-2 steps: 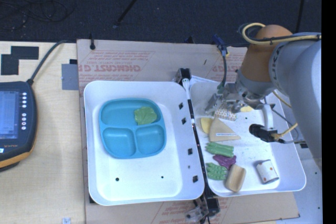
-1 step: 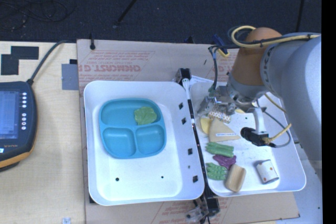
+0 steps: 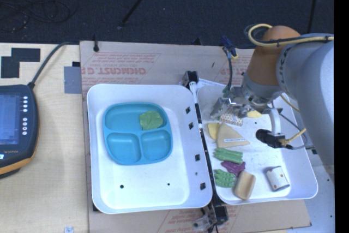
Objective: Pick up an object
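- The claw (image 3: 232,109) hangs low over the far left part of the right bin (image 3: 297,153). Its tip is a blur of grey metal, so whether it is open or closed cannot be told, and nothing can be seen gripped in it.
- A speckled patch sits right under the claw; it is too blurred to tell whether it is an object or part of the robot.
- The objects to pick lie in the right bin: a pale wedge (image 3: 232,136) just below the claw, touching a yellow piece (image 3: 212,130) on its left.
- Nearer the camera lie green pods (image 3: 228,155), a purple bit (image 3: 235,167), a tan roll (image 3: 244,185) and a small box (image 3: 277,178), which lies apart from the rest.
- A yellow scrap (image 3: 253,114) shows beside the claw, partly hidden by the wrist.
- The arm (image 3: 305,68) covers the bin's far right corner.
- The left bin (image 3: 136,183) holds a blue tray (image 3: 131,144) with a green leaf (image 3: 151,120) in its far right compartment.
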